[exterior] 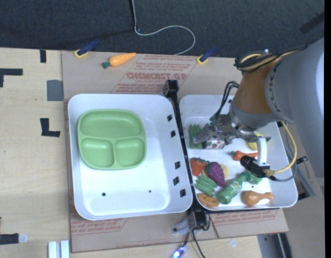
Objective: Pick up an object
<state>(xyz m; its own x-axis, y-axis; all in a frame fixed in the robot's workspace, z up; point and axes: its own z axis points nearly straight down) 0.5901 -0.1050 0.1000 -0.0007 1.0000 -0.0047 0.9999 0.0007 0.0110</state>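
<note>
The gripper (215, 139) is down in the right bin (281, 200), low over the toys at its upper left; whether it is open or closed cannot be told. The left bin (122, 200) holds a green divided plate (111, 138). Among the toy foods lie a purple piece (215, 172), a green bottle (230, 191) and a small orange carrot (244, 155).
</note>
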